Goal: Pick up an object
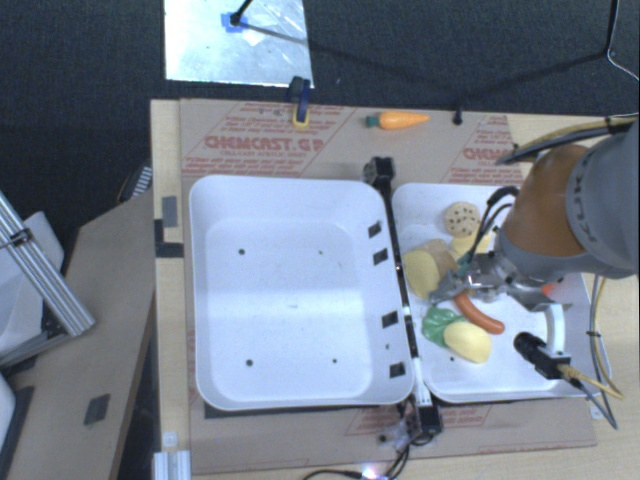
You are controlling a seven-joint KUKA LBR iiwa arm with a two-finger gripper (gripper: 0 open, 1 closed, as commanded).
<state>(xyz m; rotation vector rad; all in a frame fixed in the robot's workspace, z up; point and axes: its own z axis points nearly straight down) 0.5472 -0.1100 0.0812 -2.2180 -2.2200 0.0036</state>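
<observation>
Beside the hand (468,280), grip impossible to tell, the red sausage (481,314) lies slanting upper-left to lower-right.

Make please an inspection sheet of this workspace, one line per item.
Surface: left bin and right bin, white, on cardboard.
Job's things: in right bin, cracker, toy potato, sausage, green piece, yellow toy.
Clutter: toy carrot and clamp on cardboard behind bins.
Gripper: gripper low among the right bin's toys.
Cables: black cable behind bench.
Surroundings: dark carpet, metal sheet, aluminium frame at left.
</observation>
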